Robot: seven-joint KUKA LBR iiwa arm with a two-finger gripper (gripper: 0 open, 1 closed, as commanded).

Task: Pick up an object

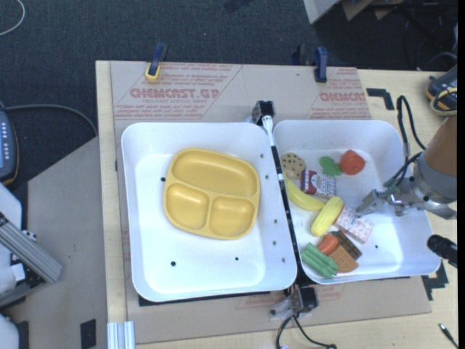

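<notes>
Gripper [372, 201]: low in right bin [385, 249], tip blurred; cannot tell its state.
Toy food pile [327, 217]: left part of right bin, banana [304, 197] partly covered.
Arm [443, 162]: cropped at right edge.

Yellow tray [211, 193] left bin [145, 217], gripper [372, 202] right bin [385, 257]

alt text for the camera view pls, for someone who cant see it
A robot arm's claw hangs over the right bin, beside a heap of toy food including a banana and a tomato. The left bin holds a yellow divided plate.
</notes>
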